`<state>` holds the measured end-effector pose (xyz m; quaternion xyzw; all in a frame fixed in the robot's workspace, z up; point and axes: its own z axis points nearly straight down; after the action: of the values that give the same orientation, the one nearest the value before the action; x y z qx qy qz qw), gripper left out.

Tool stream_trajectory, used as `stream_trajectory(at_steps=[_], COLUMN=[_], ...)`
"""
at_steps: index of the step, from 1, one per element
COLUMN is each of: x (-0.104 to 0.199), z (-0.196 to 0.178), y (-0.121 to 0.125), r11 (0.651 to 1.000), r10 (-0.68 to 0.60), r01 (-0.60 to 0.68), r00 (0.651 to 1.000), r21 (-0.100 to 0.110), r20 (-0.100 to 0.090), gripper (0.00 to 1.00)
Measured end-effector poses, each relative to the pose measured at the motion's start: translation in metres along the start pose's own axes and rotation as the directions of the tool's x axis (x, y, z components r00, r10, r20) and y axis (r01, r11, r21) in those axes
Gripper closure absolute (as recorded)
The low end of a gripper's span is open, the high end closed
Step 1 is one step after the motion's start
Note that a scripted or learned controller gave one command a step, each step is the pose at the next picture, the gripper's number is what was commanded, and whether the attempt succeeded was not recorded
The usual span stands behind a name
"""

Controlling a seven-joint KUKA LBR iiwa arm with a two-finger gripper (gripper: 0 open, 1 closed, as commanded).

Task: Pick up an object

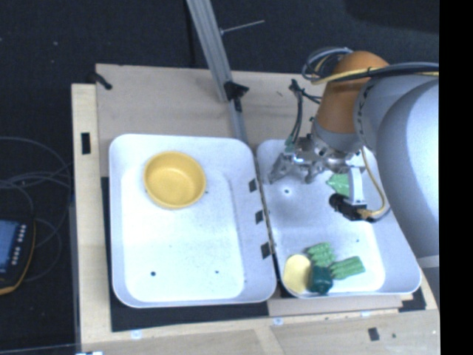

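My gripper (pixel 294 166) hangs over the far end of the right bin (pixel 310 205), below the orange band of the wrist. I see nothing held in it. At the bin's near end lies a cluster of objects: a bumpy green piece (pixel 322 253), a long green piece (pixel 349 266), a dark teal piece (pixel 321 278) and a pale yellow round one (pixel 296 271). Another green object (pixel 341 181) peeks out beside the wrist, partly hidden by it. A yellow bowl (pixel 174 180) sits in the far part of the left bin (pixel 185 265).
A slanted metal post (pixel 211 39) rises behind the bins, close to the gripper's left. The bins' shared rim (pixel 262 213) with black clips runs between them. Cables and a black part (pixel 351 208) hang off the wrist over the right bin.
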<state>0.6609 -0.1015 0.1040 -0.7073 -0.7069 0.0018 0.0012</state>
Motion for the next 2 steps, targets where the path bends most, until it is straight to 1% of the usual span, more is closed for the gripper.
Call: stream_trajectory(at_steps=[1, 2], x=[0.000, 0.002], z=[-0.014, -0.077], y=[0.002, 0.004], r11=[1.000, 1.000], r10=[0.001, -0.001], r01=[-0.001, 0.001], r00=[1.000, 1.000], r21=[-0.006, -0.010], r20=[-0.001, -0.001], gripper=[1.00, 1.00])
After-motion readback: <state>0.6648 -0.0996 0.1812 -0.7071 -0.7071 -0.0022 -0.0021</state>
